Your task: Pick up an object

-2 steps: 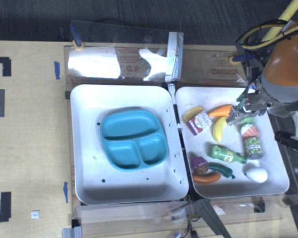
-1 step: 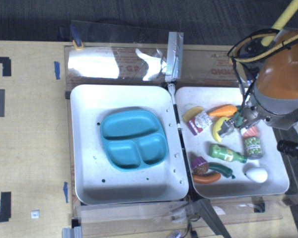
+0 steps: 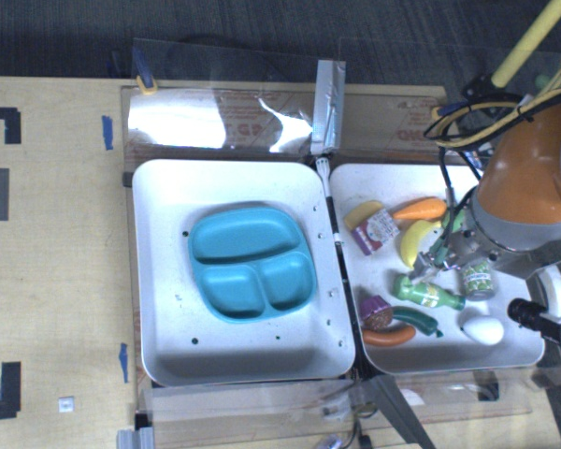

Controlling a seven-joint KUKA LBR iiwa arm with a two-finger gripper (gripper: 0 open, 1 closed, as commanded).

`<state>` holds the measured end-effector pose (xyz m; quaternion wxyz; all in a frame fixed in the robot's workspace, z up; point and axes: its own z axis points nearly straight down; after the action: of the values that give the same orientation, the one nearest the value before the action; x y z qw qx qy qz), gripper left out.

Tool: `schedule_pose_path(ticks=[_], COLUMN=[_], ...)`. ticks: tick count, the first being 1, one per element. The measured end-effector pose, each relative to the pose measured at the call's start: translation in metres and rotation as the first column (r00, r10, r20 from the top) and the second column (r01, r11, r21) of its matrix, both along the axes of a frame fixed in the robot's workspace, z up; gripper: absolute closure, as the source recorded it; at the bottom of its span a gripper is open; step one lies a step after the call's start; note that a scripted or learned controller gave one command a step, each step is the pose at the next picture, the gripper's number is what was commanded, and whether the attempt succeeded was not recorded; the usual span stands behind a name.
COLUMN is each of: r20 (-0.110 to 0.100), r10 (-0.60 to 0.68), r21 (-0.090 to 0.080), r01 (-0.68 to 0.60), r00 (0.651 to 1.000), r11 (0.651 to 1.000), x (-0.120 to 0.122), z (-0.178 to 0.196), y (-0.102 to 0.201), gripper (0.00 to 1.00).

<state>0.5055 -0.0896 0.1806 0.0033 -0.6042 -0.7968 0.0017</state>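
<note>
Right bin [image 3: 505,352], lower right of frame: toy foods clustered together, among them a green bottle [image 3: 428,295], carrot [image 3: 419,210], banana [image 3: 413,241] and white egg [image 3: 482,329]. End effector [image 3: 439,255] hangs low just above the bottle; its grip state cannot be told. Left bin [image 3: 159,279] holds a blue divided tray [image 3: 252,262].

You have the most open room in the left bin [image 3: 159,279], where a blue divided tray [image 3: 251,261] sits mid-floor with bare white all around it. The right bin [image 3: 519,349] is crowded: a carrot [image 3: 419,210], banana [image 3: 412,242], green bottle [image 3: 428,295], white egg [image 3: 482,329] and hot dog [image 3: 389,336] lie close together, leaving narrow gaps. The arm [image 3: 528,171] covers that bin's right side.
</note>
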Motion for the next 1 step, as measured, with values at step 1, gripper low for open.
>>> schedule_pose_path(ticks=[1], r20=[0.008], r10=[0.262], r21=[-0.002], r01=[-0.262], r00=[0.965], r11=[0.965], x=[-0.0179], z=[0.0273], y=[-0.047], gripper=[1.0])
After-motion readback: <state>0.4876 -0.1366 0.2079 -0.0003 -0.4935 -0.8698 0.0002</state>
